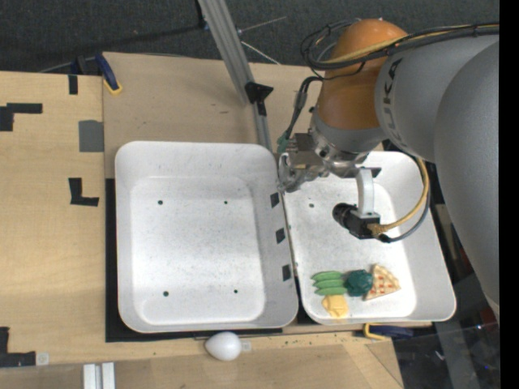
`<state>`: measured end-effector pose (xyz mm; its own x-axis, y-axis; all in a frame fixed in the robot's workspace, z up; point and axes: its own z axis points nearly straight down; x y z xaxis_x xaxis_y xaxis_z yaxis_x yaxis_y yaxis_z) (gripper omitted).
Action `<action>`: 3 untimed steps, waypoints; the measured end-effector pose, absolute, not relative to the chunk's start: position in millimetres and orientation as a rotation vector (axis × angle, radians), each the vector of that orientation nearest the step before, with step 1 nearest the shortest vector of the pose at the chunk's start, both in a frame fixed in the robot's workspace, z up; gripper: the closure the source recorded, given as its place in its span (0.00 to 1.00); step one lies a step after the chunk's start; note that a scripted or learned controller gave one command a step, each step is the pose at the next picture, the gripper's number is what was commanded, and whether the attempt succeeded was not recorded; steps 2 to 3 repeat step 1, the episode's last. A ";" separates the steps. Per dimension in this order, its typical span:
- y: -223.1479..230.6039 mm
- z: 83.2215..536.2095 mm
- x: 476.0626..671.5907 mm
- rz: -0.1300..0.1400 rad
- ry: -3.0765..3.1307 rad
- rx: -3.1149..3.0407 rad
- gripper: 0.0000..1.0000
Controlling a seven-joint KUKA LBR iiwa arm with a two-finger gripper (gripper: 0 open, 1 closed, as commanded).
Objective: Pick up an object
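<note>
In the right bin (422,241), several small toy foods lie grouped near the front edge: a green pea pod (328,280), a dark green lump (358,281), a pizza slice (383,282) and a yellow piece (336,304). My gripper (289,173) hangs over the back left corner of this bin, close to the wall shared with the left bin, well behind the toys. The grey arm and its orange band (357,63) cover the bin's back part. Nothing shows in the gripper.
The left bin (130,217) shows a bare white floor. A white egg-shaped object (224,346) lies on the bench in front of the bins. A slanted metal bar (235,55) rises behind the bins. A black fitting with a cable (355,220) hangs from the arm over the right bin.
</note>
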<state>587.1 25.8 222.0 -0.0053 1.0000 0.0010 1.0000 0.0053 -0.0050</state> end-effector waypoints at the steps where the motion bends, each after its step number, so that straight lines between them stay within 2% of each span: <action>1: 74.5 225.0 560.5 0.004 -2.226 -2.211 1.00; 3: 74.5 225.0 560.5 0.004 -2.226 -2.211 1.00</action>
